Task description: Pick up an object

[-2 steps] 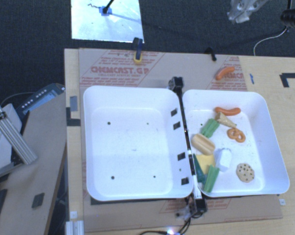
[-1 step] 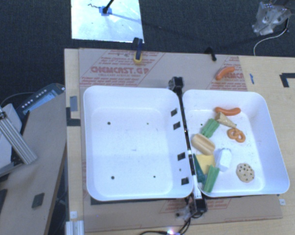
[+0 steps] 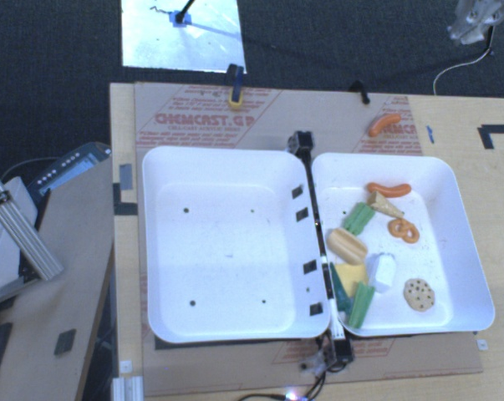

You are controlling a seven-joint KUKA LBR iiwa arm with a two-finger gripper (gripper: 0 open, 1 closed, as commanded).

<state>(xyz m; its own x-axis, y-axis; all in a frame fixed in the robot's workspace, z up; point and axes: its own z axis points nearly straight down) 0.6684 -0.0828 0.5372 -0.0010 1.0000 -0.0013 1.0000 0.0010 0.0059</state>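
The objects to be picked are lying in the right bin (image 3: 465, 224), crowded toward its left wall: a hot dog bun (image 3: 347, 245), a yellow cheese slice (image 3: 350, 275), a white block (image 3: 382, 270), two green pieces (image 3: 359, 218) (image 3: 361, 304), a pretzel (image 3: 404, 230), a cookie (image 3: 419, 294) and an orange sausage (image 3: 389, 190) touching a tan wedge (image 3: 388, 206). Nothing is being held. A second sausage (image 3: 385, 124) is lying outside the bins on the board behind them.

The gripper (image 3: 477, 15) is being kept high at the upper right, well apart from the bin; whether its fingers are spread or pressed together cannot be told, as it is small and blurred.

Trouble is likely being invited by the crowding: the bun, cheese, white block and lower green piece are touching or overlapping, so two things could be caught at once, or one could be pushed aside. Pieces against the dividing wall (image 3: 317, 241) may be blocking a finger. The flat cookie and cheese slice are probably offering little to pinch. The left bin (image 3: 226, 241) is being left untouched.

On the brown board (image 3: 260, 111), red lettering reading roughly "CHEMCAST GP" is being shown; the same print, upside down along the front edge, is too partial to be read.
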